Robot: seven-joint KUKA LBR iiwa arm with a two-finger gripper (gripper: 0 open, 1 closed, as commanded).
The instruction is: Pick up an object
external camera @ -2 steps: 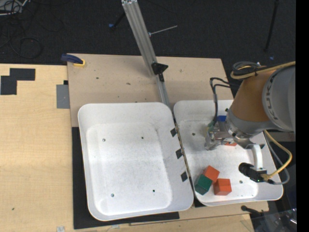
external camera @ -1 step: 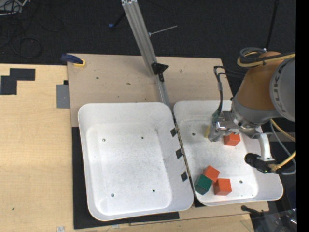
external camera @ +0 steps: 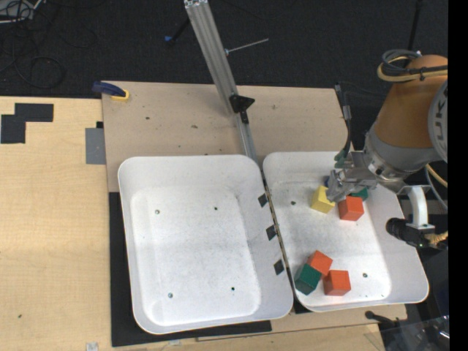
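At the right of the frame I am watching the arm (external camera: 409, 115) reaching over the right bin (external camera: 380, 287). Its gripper (external camera: 342, 189) is hanging low between a yellow block (external camera: 322, 199), just left, and an orange block (external camera: 352, 208), just lower right. Whether it is open or closed I cannot tell. I judge the yellow block nearer.

Even overhead light, bright on the two white bins (external camera: 197, 196), where the left one glares pale in the middle. Background falls to near black. Shadows soft and short. Slightly grainy, edges a touch soft.
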